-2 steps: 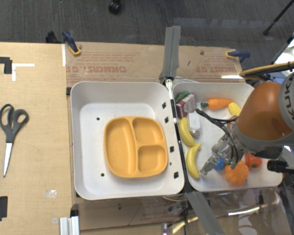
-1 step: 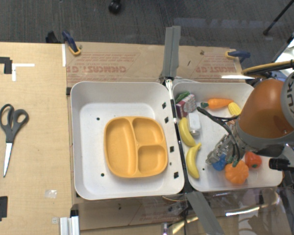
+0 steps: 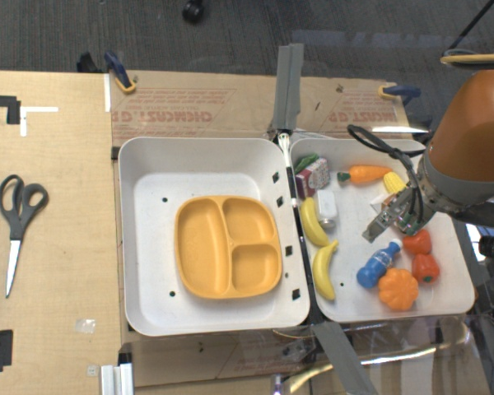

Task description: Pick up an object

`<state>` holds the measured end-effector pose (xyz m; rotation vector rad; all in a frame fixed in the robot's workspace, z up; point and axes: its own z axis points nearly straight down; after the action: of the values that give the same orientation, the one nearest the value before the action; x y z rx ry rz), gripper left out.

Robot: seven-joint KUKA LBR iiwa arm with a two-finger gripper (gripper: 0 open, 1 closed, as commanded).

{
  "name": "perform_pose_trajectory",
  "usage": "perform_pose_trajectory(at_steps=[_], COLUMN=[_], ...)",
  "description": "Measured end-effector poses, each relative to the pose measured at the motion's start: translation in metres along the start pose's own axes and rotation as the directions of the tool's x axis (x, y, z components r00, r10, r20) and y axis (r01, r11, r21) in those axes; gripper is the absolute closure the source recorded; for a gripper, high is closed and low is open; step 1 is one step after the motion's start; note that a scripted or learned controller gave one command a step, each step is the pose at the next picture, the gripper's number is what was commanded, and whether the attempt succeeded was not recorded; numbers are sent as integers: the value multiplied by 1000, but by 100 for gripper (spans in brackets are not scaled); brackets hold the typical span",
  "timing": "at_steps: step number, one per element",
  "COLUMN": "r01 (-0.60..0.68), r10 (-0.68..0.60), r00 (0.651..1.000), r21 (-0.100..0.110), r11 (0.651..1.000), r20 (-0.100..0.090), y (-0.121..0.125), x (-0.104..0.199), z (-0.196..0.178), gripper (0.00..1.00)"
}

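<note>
Gripper [image 3: 384, 222] low over right bin [image 3: 346, 303], above blue bottle [image 3: 377, 267]; can't tell if open, nothing visibly held; bananas [image 3: 317, 245] left

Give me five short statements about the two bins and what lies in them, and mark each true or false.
1. The yellow divided plate lies in the left bin. True.
2. Two bananas lie in the right bin. True.
3. The scissors lie inside the left bin. False: they lie on the bench, left of both bins.
4. The orange pumpkin sits on the plate. False: it is in the right bin.
5. The gripper is over the right bin. True.
</note>
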<state>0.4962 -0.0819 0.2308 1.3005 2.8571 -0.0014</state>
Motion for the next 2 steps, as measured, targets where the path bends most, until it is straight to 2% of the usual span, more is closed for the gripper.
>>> perform_pose_trajectory(at_steps=[1,2], r01=[332,332], r10=[-332,-332], r00=[943,943], r21=[-1,-1], r11=[943,943], r20=[-1,-1], y=[-51,-51], x=[-31,-31], z=[139,139], gripper=[100,0])
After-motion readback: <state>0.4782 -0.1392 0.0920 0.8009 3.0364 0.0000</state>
